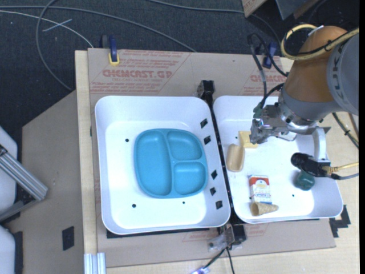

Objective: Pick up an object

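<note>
Overhead slanted view of the surface (85,153) with two shallow white bins. The left bin (111,124) carries a blue divided plate (170,162). The right bin (328,201) carries the candidates for picking: a tan bread-like roll (235,157), a small yellow block (246,139), a red-and-white carton (260,189), a tan wedge (264,209) touching the carton's lower end, and a dark teal piece (304,180) near the bin's right side.

The arm (313,73) enters from 3 o'clock, and its hand (259,131) hangs low over the upper left part of the right bin. The yellow block lies just beside the hand at about 8 o'clock, apparently touching or partly beneath it. The roll lies a little farther along the same bearing, with its long axis running roughly 12 to 6 o'clock, parallel to the divider between the bins. The carton sits well apart from the hand at 6 o'clock.

Whether the hand is released or clenched cannot be told, since the wrist housing hides that part; no object is visibly lifted. The block is judged the nearest target.
</note>
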